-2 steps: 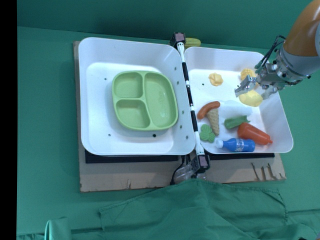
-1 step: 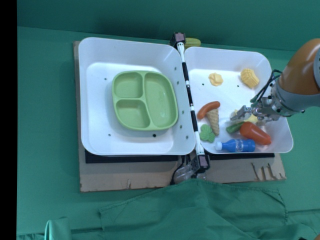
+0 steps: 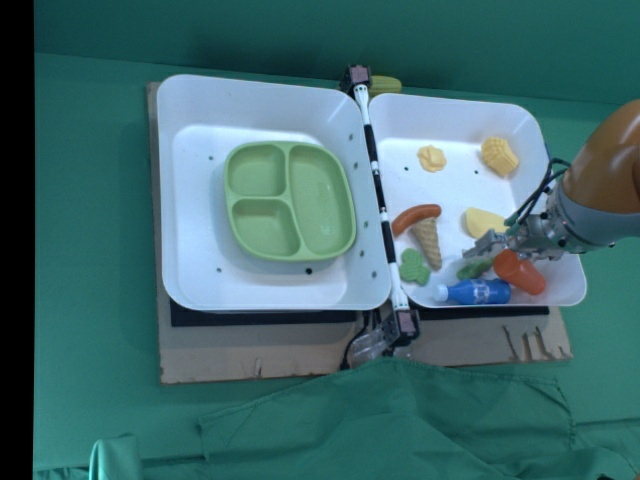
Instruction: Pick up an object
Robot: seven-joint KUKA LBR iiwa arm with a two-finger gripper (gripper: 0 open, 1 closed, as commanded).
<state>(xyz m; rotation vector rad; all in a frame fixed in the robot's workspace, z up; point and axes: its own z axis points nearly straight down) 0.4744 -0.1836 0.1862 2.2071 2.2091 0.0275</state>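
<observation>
The right bin (image 3: 455,128) holds several toy foods. Among them are an orange-red sausage (image 3: 416,216), an ice-cream cone (image 3: 428,242), a green broccoli piece (image 3: 414,266), a blue bottle (image 3: 478,291), a red-orange vegetable (image 3: 520,272), a small green piece (image 3: 475,267), a yellow wedge (image 3: 483,222), a corn cob (image 3: 499,155) and a small yellow piece (image 3: 432,157). My gripper (image 3: 493,244) is low over the bin's front right part. It sits between the yellow wedge and the small green piece, with the red-orange vegetable just to its right.
The left bin (image 3: 190,168) bears a green divided plate (image 3: 290,200). A black-and-white rod (image 3: 375,173) runs along the seam between the bins. Green cloth (image 3: 400,418) lies bunched in front of the bench.
</observation>
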